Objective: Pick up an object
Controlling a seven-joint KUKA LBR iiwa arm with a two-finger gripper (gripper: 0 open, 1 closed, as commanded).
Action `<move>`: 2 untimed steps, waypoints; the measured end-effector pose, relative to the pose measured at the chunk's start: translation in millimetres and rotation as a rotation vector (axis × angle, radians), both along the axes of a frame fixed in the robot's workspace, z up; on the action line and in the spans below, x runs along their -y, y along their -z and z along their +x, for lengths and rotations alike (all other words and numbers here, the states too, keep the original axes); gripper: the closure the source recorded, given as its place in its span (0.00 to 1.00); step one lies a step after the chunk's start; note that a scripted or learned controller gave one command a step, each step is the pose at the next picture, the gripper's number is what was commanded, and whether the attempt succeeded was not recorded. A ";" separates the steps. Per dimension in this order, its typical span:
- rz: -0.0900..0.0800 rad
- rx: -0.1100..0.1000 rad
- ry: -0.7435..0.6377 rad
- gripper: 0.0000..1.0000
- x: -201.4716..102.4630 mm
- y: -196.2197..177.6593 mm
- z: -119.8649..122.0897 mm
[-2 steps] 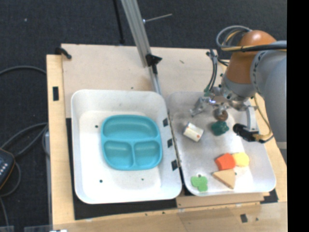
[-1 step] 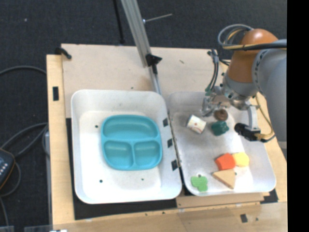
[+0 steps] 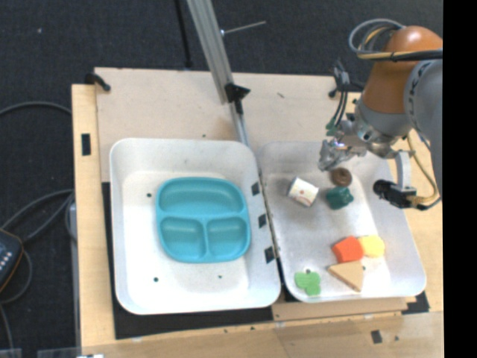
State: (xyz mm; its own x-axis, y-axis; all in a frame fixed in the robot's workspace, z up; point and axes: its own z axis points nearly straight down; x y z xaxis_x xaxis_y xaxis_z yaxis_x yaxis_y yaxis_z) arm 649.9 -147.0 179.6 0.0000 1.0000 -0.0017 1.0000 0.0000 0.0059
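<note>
gripper point(image 3: 333, 157) low over far part of right bin point(image 3: 395, 222), just above/behind small brown round piece point(image 3: 341, 176); can't tell if spread or pressed together, too small and blurred. nothing visibly pinched, so pick judged not yet made. likely target: brown piece, w/ dark green block point(image 3: 340, 198) just beside it and white cylinder w/ red marks point(image 3: 303, 191) near, to the left. risks: could clip green block on descent and shove both pieces, since they sit so close; could skid off low round brown piece and close on air; could nudge cylinder, lying on its side, into a roll toward bin wall. farther off, well apart from gripper: orange block point(image 3: 347, 249) touching yellow block point(image 3: 372, 245), tan wedge point(image 3: 349, 276), green leaf-shaped piece point(image 3: 307, 281) at near edge; unlikely disturbed. left bin point(image 3: 134, 170) w/ teal divided tray point(image 3: 202, 219) not in play.
</note>
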 end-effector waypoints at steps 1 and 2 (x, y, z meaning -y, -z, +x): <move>0.000 -0.001 -0.001 1.00 1.9 -25.6 0.9; 0.003 -0.005 -0.006 1.00 -52.3 -29.7 -11.5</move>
State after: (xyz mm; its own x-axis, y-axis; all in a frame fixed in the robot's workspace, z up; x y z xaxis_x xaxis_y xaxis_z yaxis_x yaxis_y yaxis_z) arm 638.5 -94.7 209.2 -0.0061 1.0000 0.0012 1.0000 0.0061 0.0007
